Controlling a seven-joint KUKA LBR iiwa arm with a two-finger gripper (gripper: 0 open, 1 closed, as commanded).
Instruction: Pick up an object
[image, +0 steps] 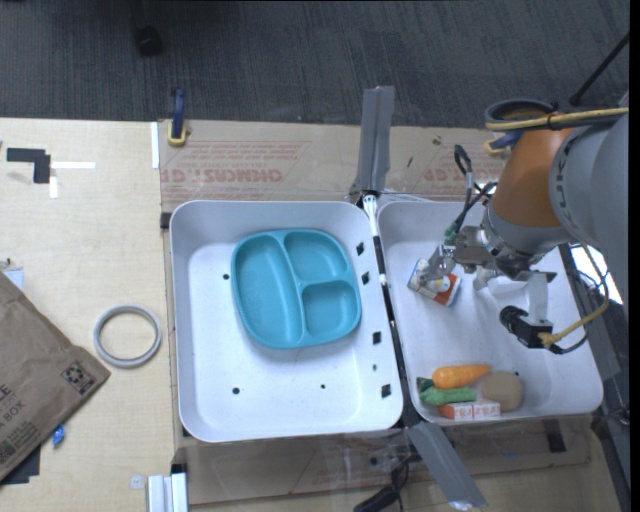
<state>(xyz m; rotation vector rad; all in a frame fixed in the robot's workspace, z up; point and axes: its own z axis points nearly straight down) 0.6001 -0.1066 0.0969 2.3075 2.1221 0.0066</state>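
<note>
Nearby, carrot (460, 376) and stone (503, 392) beside tool (437, 272).

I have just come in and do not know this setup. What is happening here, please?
A grey robot arm reaches in from the right over the right bin. Its gripper is low at a small white and orange object; a firm hold cannot be confirmed. A toy carrot and a few other items lie at that bin's near edge. The left bin holds a blue divided plate.
</note>
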